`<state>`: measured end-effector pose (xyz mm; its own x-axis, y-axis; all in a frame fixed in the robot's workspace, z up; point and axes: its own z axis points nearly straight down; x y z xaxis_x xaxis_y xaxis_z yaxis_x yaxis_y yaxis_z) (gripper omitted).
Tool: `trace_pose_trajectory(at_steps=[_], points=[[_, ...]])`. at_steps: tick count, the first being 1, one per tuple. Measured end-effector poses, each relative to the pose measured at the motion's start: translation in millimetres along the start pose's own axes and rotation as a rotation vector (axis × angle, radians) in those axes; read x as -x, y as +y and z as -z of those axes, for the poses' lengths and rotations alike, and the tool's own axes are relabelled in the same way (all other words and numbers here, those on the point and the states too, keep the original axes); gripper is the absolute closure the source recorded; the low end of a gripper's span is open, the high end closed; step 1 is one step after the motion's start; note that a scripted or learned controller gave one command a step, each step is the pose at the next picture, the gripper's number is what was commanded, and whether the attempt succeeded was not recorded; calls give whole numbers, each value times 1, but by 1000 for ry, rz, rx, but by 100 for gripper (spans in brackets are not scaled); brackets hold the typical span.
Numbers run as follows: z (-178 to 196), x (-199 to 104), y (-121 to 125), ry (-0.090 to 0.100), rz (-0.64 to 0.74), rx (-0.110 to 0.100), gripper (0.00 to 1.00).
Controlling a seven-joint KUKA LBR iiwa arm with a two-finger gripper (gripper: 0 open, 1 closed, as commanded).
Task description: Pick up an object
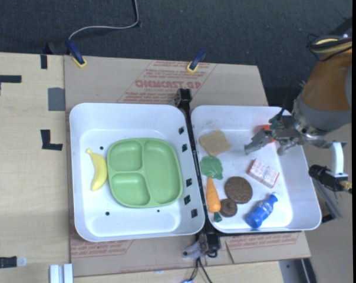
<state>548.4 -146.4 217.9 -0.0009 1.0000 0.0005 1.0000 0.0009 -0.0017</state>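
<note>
The right bin [296,217] holds a tan bread slice [214,141], a green broccoli piece [212,167], an orange carrot [213,194], a round brown cookie [239,189], a small dark donut [228,207], a blue bottle [261,211] and a pink-and-white box [263,173]. My gripper [271,145] hangs over the upper right of this bin, just above the box and to the right of the bread. Its fingers are spread open with nothing between them.
The left bin [83,122] carries a green divided plate [145,171] and a yellow banana [97,168] at its left. A black divider [193,158] runs between the bins. The arm's orange band [328,84] stands at the right edge.
</note>
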Motion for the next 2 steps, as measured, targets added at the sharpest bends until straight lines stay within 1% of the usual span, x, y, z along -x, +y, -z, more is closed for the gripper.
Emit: trace_pose_trajectory(at_steps=[1,2], points=[[-118,-44,-64,-4,-3,4,0],[-109,-44,-64,-3,-4,4,100]])
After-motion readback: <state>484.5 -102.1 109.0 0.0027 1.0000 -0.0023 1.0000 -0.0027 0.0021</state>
